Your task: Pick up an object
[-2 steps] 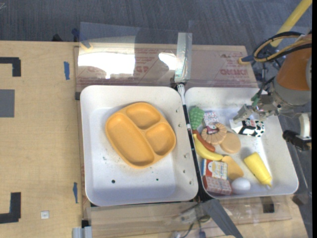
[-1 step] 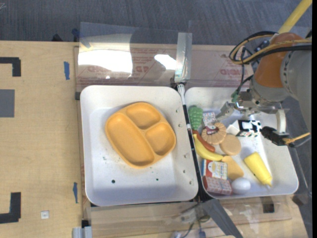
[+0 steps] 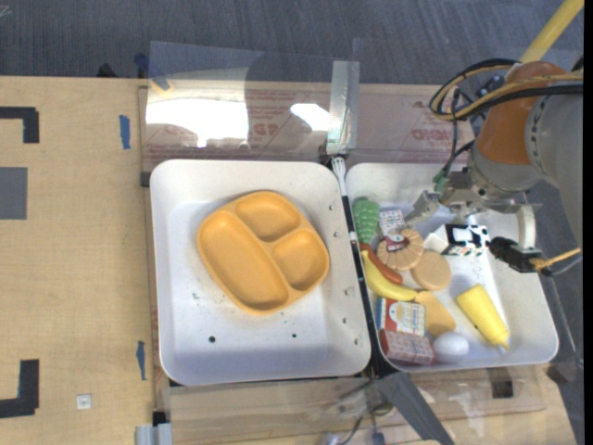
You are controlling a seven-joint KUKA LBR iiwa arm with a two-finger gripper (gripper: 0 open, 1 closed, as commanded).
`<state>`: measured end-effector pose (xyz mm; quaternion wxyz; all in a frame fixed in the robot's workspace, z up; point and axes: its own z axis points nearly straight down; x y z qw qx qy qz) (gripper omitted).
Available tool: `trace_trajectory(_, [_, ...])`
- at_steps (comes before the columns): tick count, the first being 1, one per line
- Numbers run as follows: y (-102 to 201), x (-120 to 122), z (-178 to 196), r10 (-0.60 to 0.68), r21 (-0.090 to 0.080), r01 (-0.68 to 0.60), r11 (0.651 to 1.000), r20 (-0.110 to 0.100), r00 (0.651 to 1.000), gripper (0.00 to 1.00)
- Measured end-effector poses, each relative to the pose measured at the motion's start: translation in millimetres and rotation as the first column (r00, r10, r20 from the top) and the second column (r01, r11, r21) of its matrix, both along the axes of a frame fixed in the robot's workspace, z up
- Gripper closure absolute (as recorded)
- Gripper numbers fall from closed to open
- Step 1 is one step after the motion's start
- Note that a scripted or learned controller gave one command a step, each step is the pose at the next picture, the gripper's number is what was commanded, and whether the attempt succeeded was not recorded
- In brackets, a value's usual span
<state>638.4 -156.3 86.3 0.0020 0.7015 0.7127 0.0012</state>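
Two bins on a plywood bench, arm over the right one

Pale plywood bench (image 3: 65,248) across the lower frame, marked with black tape corners and small blue tape tabs; grey carpeted floor (image 3: 232,17) beyond its far edge. A clear plastic sheet (image 3: 241,109) with red print along the far side of the bins, catching bright glare, and a metal upright (image 3: 343,105) at the seam between them.

Left bin (image 3: 176,341): white, shallow, dotted with a few dark specks, carrying an orange divided plate (image 3: 264,248) near its centre, three compartments, tilted a little.

Right bin (image 3: 533,341): crowded. Green ridged item (image 3: 366,216) at the far-left corner, against the shared wall. Banana (image 3: 387,281) lying along the left side, touching a round tan disc (image 3: 431,272) and a small round piece with a red rim (image 3: 400,247) just beyond it. Red-and-white packet (image 3: 405,327) at the near-left corner, white egg (image 3: 452,346) beside it at the near edge. Yellow bottle-shaped toy (image 3: 484,313) slanting toward the near-right corner. Black-and-white card (image 3: 463,237) mid-bin, toward the far side.

Grey arm with orange band (image 3: 505,133) reaching in over the far-right corner, yellow and black cables looping above. Gripper (image 3: 454,202) low over the far part of the right bin, just above the card; cannot tell whether spread or closed, and nothing visibly held.
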Motion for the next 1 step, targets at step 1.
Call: trace_trajectory(1, [0.0,0.0,0.0,0.0,0.0,0.0,1.0,0.0,1.0,0.0])
